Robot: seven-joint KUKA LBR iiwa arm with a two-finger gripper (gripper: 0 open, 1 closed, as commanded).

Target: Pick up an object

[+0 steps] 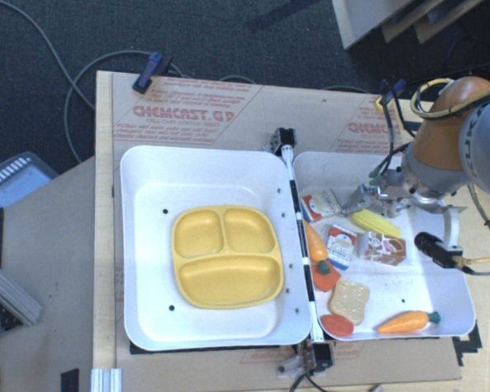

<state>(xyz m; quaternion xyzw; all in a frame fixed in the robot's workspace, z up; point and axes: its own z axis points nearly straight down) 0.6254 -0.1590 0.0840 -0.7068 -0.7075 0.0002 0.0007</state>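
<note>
Nearest, a toy carrot (404,322) lies in the right bin (460,305), a bread slice (350,299) just left of it. Farther back, the gripper (383,199) hangs over a corn cob (376,222) — fingers' state I cannot tell. Left bin (135,226) — a yellow divided tray (225,257).

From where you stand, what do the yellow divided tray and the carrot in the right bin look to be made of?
The yellow divided tray looks like moulded plastic: one even colour, rounded compartment walls, a soft sheen. The carrot is probably plastic toy food: flat uniform orange, smooth skin, a stubby green tip. Neither can be told for sure from this view.
</note>
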